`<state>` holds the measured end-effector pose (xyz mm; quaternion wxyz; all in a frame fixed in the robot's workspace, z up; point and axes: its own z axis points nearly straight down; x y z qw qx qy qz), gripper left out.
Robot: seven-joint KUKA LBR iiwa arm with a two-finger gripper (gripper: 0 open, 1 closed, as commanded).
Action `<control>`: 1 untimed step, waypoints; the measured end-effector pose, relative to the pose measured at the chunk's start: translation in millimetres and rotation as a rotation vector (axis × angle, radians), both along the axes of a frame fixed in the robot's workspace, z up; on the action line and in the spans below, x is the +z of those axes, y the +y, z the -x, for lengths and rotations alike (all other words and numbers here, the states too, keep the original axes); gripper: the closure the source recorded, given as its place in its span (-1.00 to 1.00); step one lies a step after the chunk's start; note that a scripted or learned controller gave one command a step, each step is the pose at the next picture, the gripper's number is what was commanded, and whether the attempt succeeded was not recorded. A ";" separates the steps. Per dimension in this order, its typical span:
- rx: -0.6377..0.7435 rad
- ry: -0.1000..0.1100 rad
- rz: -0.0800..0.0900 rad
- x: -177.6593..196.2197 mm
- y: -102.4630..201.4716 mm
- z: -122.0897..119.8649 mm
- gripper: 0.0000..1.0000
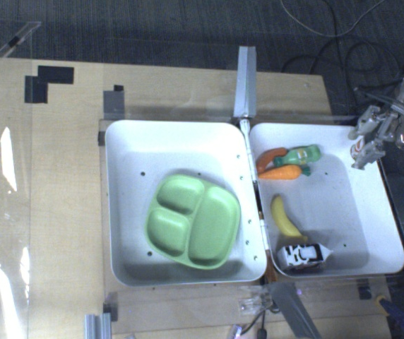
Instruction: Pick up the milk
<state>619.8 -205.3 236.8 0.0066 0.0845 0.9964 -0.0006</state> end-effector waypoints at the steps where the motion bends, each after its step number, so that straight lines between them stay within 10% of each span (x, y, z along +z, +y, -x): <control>1: 0.000 0.000 0.000 0.0 0.0 0.0 -1.00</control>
